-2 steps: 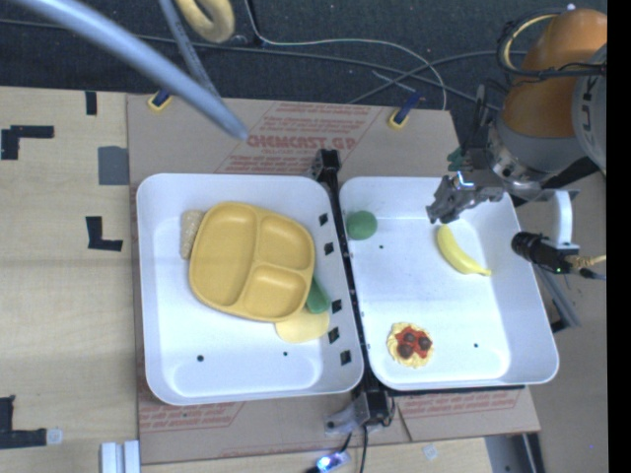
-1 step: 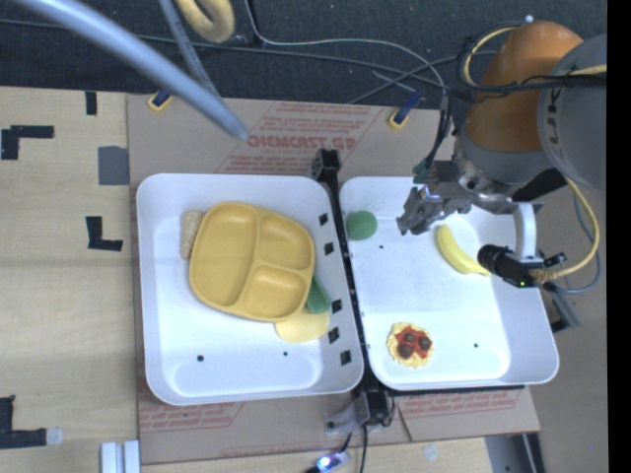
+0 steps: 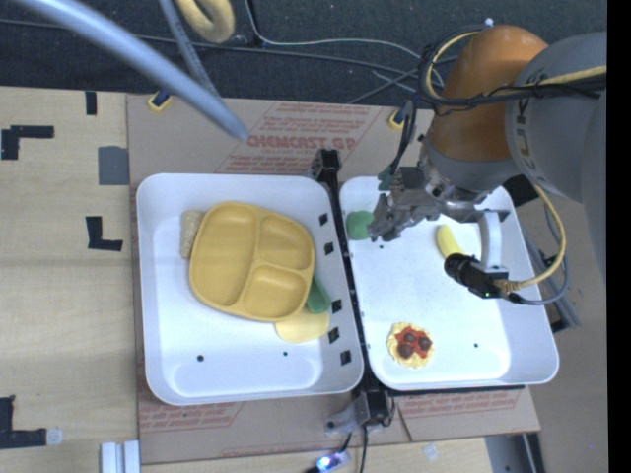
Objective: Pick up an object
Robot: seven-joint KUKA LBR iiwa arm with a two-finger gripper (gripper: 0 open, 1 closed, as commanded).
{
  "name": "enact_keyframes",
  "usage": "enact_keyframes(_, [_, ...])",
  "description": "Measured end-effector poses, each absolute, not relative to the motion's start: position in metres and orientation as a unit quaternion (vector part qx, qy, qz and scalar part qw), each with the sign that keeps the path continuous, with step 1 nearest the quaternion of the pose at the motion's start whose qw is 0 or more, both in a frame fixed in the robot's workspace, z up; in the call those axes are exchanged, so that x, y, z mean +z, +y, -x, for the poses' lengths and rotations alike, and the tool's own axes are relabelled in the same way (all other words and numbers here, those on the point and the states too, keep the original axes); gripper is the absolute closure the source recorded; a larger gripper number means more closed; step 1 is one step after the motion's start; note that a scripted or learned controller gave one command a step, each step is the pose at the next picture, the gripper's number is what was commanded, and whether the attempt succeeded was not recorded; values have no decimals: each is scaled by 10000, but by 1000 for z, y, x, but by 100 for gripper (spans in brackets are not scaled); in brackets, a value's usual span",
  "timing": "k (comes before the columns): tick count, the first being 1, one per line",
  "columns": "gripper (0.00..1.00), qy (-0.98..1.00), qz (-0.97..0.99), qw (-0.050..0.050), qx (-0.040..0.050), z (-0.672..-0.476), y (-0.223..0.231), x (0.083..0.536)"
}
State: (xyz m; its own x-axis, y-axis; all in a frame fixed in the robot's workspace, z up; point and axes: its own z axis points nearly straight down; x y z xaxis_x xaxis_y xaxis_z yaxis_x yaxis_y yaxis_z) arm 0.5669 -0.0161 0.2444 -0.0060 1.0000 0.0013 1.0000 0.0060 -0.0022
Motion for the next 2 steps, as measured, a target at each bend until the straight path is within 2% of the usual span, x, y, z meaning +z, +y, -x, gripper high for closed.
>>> enact_keyframes(1, [100, -7096, 7046, 11, 3, -558, 40, 249])
enact_keyframes(2, [100, -7091, 7051, 15, 16, -557, 89, 232])
